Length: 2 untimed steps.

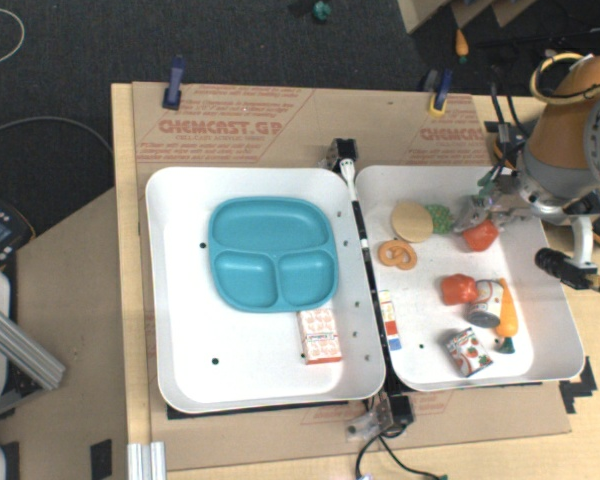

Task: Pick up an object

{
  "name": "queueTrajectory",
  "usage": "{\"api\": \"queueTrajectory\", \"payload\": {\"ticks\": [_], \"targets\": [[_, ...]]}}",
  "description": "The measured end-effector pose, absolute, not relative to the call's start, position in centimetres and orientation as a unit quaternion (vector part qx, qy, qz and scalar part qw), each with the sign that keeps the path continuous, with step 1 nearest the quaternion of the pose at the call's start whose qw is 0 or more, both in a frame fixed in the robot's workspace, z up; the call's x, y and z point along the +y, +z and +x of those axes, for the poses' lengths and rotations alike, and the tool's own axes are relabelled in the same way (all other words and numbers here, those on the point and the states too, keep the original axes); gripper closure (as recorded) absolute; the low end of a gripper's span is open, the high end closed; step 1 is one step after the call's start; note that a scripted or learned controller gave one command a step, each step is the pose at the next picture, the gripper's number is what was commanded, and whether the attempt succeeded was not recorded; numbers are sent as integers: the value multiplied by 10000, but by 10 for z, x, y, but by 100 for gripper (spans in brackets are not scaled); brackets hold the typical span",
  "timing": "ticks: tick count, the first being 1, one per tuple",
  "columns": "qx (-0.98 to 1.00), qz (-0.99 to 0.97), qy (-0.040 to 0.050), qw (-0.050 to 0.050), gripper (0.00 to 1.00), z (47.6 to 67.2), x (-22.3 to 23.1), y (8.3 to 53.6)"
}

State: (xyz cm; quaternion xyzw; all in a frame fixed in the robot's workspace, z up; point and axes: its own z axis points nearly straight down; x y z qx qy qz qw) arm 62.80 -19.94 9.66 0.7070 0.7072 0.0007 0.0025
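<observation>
So the counter (pixel 250 118) is a tan board with faded red lettering printed across the back. Sitting right on it, side by side and touching, are two shallow white plastic bins (pixel 175 298), plus blue clamps (pixel 173 83) along the far edge.

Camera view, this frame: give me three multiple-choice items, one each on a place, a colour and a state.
1. The divided plate lies in:
A. the left bin
B. the right bin
C. the bare bench

2. The plate's colour:
A. red
B. teal
C. yellow

3. The pretzel is:
A. lying flat in the right bin
B. on the plate
C. standing upright on the bench

Key: 1 A, it rests on the left bin floor; 2 B, its surface is teal; 3 A, it lies flat near that bin's left wall.
</observation>
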Motion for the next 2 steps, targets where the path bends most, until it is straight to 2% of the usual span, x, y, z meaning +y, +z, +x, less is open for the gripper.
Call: {"api": "queueTrajectory", "payload": {"ticks": [1, 2], "targets": [[7099, 7043, 5, -30, 100, 629, -105, 92], [7100, 7042, 53, 44, 100, 660, -42, 193]]}}
